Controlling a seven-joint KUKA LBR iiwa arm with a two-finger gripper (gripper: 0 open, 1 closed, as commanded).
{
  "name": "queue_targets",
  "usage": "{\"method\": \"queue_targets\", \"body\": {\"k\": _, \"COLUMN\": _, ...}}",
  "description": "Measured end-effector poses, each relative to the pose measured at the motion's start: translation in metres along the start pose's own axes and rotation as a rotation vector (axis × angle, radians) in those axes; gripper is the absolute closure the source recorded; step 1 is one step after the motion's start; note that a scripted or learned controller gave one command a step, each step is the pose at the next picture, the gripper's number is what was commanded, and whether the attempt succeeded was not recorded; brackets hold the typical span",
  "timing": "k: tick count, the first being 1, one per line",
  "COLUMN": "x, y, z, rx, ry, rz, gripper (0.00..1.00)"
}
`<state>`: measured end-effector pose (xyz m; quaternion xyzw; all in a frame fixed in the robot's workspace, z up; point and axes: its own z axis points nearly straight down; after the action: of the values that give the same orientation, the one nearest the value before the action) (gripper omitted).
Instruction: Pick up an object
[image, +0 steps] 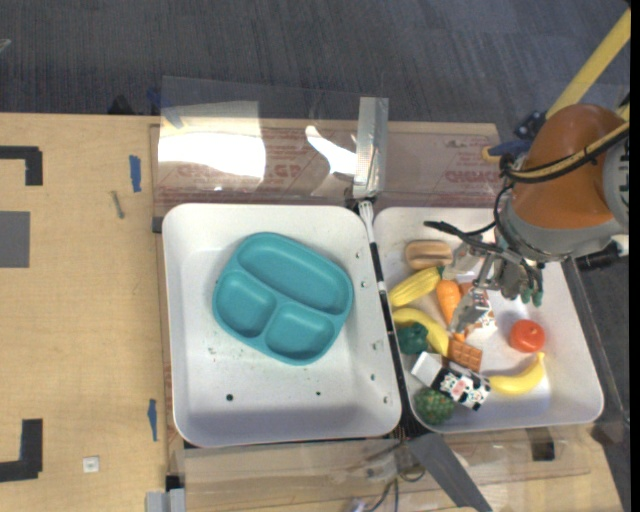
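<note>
1. nearest, below the tool: broccoli (433, 404), a black-and-white block (461, 387) and a banana (520, 377), crowded in the right bin (580, 330) as pick candidates.
2. the tool (478, 300) hangs low over the pile, beside a carrot (450, 297), tomato (527, 335) to its right; how far it is spread, i cannot tell.
3. far left: a teal divided plate (284, 296).

Teal tray (283, 296) in white bin (190, 330). Yellow banana (520, 378), red tomato (527, 335), orange carrot (449, 299), green broccoli (433, 404).
</note>
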<state>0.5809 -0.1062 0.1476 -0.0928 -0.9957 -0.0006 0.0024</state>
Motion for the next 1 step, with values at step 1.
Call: {"method": "queue_targets", "body": {"k": 1, "x": -0.0044, "y": 0.0124, "z": 0.0572, "rx": 0.001, "ry": -0.019, "rz": 0.151, "gripper": 0.0}}
